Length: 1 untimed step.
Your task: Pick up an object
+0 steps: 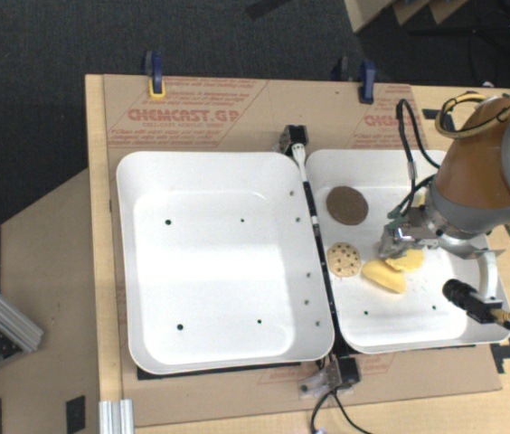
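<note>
Gripper down on the yellow pieces in the right bin, nothing lifted yet

The gripper sits low over the right bin, its tip right at the upper edge of the yellow objects; from this slanted view I cannot tell how its jaws stand or whether anything is caught in them. The yellow pieces lie on the bin floor, so the pick looks only approached, with grasp and lift left to do. Just left of them is a speckled cookie-like disc, and above that a brown disc, both apart from the gripper. The grey arm with its orange band reaches in from the right. The left bin lies beside, across the divider
</note>
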Motion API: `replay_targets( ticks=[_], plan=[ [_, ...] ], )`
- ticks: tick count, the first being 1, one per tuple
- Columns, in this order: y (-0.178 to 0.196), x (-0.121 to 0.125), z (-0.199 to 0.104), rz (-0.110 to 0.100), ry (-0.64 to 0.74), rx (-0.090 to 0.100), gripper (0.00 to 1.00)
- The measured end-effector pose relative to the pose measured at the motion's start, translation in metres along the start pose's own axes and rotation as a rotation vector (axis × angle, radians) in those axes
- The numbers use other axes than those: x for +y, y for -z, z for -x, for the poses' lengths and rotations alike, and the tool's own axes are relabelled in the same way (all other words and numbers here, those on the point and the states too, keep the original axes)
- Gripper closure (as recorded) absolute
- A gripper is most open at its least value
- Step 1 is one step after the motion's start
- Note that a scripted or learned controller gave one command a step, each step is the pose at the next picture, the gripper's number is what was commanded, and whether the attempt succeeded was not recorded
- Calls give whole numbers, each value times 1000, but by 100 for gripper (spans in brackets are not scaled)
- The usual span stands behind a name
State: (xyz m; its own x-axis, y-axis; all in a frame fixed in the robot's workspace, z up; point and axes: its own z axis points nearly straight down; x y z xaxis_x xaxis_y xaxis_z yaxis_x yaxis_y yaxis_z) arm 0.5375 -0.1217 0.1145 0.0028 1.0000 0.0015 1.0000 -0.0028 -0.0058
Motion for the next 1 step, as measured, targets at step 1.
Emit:
replay_targets(
  ticks=[1],
  plan=[
    [-20, -62, 13, -2, -2, 0, 100]
  ],
)
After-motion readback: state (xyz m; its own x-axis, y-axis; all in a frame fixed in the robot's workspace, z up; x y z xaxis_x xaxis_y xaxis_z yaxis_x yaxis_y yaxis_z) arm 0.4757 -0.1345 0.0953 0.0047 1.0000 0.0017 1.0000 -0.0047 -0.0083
